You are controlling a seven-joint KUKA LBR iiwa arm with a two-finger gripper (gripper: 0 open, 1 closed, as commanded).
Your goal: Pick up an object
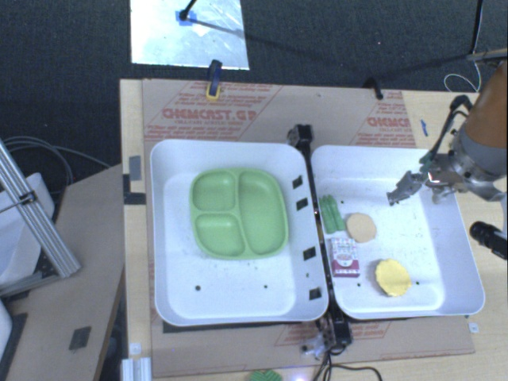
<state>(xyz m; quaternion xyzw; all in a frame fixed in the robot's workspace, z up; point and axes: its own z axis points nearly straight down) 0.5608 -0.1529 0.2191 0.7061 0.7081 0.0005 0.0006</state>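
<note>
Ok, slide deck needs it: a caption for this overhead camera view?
Grey arm's gripper hovers over right white bin; green divided plastic tray fills the left.

Plastic, card and foil
Glossy white plastic bins [373, 165] at centre; smooth matt green plastic tray [238, 213] centre-left; printed cardboard sheet [238, 109] beneath; shiny foil-like panel [186, 22] upper left.

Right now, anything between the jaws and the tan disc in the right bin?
Nothing visible. The gripper sits over bare floor of the right bin, up and right of the tan disc. The green stick, red-and-white packet and yellow piece lie off that line.
</note>
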